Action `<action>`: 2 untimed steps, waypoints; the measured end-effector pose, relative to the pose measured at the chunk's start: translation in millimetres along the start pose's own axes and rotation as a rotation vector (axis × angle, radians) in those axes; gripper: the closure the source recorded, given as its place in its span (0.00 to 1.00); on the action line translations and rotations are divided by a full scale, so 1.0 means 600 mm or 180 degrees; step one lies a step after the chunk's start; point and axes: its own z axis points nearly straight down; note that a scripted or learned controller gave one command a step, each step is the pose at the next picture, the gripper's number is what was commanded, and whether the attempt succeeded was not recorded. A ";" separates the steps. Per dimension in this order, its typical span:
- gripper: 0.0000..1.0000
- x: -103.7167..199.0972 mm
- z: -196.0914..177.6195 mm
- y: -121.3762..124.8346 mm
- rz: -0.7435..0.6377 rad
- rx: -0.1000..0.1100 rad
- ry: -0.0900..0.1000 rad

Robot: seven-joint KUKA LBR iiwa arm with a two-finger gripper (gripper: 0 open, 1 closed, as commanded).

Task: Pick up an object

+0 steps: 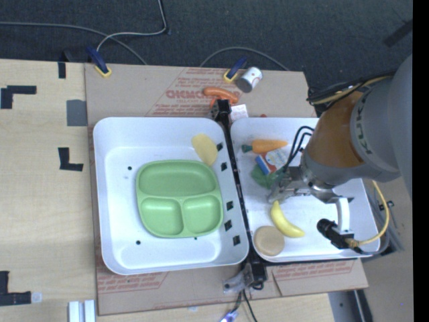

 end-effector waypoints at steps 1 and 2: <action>1.00 0.123 -0.144 0.060 -0.0007 0.0004 0.0004; 0.00 0.122 -0.144 0.060 -0.0004 0.0008 0.0004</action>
